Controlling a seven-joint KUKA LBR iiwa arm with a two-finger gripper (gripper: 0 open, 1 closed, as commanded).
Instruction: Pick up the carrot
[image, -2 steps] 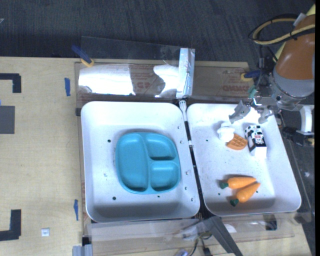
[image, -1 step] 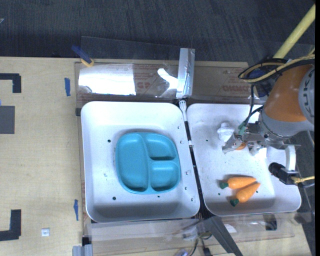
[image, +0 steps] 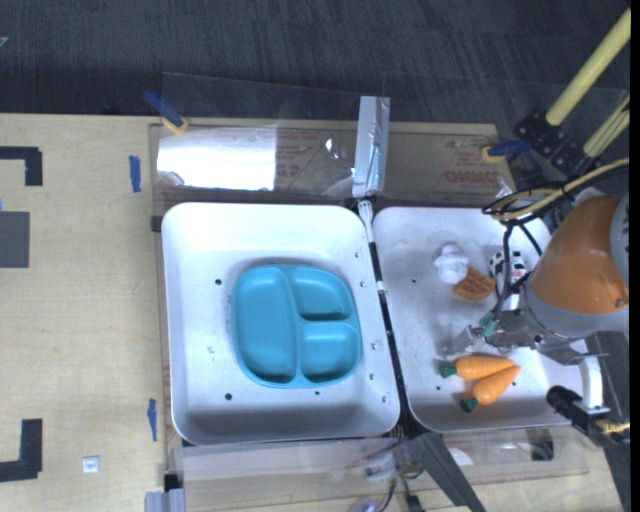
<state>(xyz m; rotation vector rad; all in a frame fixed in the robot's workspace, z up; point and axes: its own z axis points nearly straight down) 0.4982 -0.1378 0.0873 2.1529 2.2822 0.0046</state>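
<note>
Two orange carrots lie side by side in the right bin (image: 420, 400), near its front edge. The upper carrot (image: 480, 367) has its green stem end pointing left. The lower carrot (image: 492, 388) lies just below, touching it. My gripper (image: 487, 335) hangs directly above the upper carrot, close to it. The grey arm with its orange band (image: 585, 265) reaches in from the right and hides the bin's right side. Nothing shows between the gripper and the carrots that tells whether it touches them.
A small white object (image: 450, 265) and an orange-brown piece (image: 473, 287) lie toward the back of the right bin. The left bin (image: 190, 250) holds a blue divided plate (image: 295, 322). Cables and a black fitting (image: 575, 405) sit at the right.
</note>
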